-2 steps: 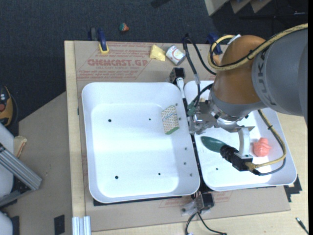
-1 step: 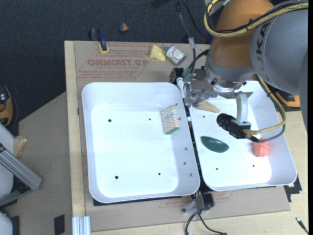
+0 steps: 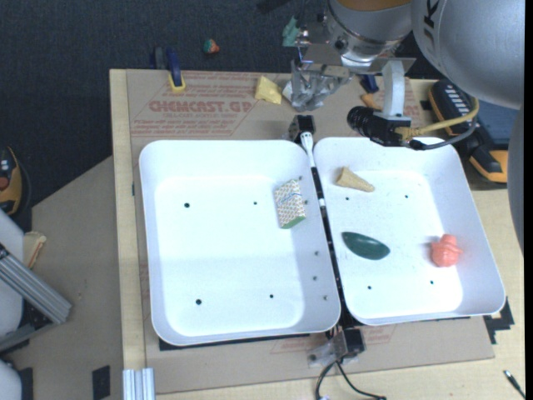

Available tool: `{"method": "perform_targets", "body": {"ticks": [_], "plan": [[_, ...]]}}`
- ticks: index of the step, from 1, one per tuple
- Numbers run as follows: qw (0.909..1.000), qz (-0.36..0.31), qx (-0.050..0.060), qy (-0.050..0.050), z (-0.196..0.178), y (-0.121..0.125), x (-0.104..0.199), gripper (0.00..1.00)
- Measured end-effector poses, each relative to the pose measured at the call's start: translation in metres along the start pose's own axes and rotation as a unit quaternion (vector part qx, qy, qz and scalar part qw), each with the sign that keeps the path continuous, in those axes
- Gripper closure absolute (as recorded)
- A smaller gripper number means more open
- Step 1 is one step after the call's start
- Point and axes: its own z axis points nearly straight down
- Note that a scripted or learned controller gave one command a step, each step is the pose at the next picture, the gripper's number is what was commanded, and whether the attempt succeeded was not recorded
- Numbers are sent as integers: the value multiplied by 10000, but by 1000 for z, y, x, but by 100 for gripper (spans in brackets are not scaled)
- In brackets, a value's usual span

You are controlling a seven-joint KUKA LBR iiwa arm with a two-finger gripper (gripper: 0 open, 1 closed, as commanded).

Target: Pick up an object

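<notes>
Bright, even overhead light. The two shallow white plastic bins (image 3: 225, 307) run near overexposed, with a softly darker band across the left bin's upper half. Short soft shadows under objects. The grey metal arm (image 3: 479, 23) is close to the lens, blurred, with a glare streak. Dark floor underexposed.

Red printed lettering "CHEMCAST G P" on the brown paper-faced board (image 3: 204, 105) behind the bins, further letters unreadable
</notes>
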Motion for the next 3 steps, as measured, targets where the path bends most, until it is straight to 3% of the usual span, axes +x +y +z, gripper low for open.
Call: {"method": "perform_targets", "body": {"ticks": [1,2,3], "plan": [[9999,62,133,-18,36,-93,-46,100],[9999,52,126,-13,76,-125,-62,100],[9999,-23,129,1,121,-133,56,100]]}}
